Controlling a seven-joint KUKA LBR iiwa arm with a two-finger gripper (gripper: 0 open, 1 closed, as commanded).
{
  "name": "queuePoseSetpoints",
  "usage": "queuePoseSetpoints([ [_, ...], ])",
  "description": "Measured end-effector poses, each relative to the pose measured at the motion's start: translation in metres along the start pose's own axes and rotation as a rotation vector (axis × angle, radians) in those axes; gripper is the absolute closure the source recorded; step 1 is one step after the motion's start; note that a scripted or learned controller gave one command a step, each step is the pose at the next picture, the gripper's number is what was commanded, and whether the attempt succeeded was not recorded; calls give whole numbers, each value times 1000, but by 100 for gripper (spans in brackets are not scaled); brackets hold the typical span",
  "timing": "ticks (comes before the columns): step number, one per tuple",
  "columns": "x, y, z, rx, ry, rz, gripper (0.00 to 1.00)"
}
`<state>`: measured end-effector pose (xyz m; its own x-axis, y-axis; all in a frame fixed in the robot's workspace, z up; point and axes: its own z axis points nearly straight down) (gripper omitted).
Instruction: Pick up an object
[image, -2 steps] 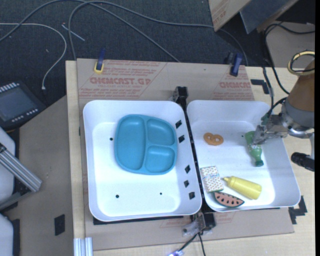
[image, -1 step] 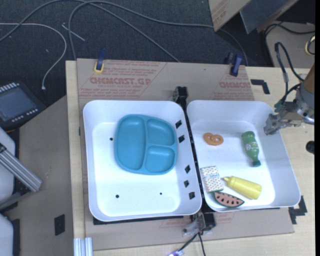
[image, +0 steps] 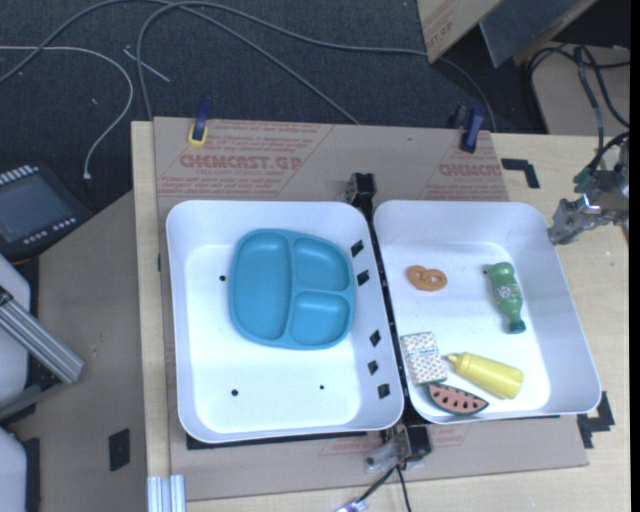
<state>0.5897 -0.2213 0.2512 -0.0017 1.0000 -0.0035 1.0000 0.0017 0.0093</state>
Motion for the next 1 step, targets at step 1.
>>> queuePoseSetpoints([
  [1,0,1,-17,5,2,0,100],
])
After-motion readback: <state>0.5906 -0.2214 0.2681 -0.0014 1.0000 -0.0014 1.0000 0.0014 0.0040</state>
